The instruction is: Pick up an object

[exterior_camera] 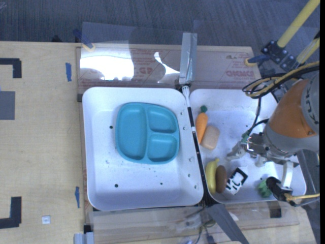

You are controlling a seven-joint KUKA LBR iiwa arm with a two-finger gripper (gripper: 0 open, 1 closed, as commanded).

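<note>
Lower right of the frame, right-hand shallow white bin (231,111): a small black-and-white block (236,181) lies near the bin's bottom edge. To its right is a small green lumpy object (263,188). To its left, a brown oval object (221,178) lies touching a short yellow banana-shaped object (210,174), which rests against the wall between the two bins.

Just above the block in the frame: the metal two-finger gripper (250,151), at the end of the grey arm with the orange band (292,118), which enters from the right edge. The gripper stands over the middle of the right bin. Whether it is open or closed cannot be told from this angle. The objects that could be picked up all lie on the bin floor, each seen apart from the gripper.

Left of the gripper: a pale beige rounded lump (210,137). Touching its upper left is an orange carrot with a green top (201,126), lying lengthwise beside the dividing wall.

Centre of the frame, left-hand shallow white bin (101,172): a light blue plastic plate with three compartments (148,132) lies flat near the bin's middle.

Top of the frame: a clear plastic sheet (127,60) is spread behind both bins on the pale wooden bench (40,136).
</note>
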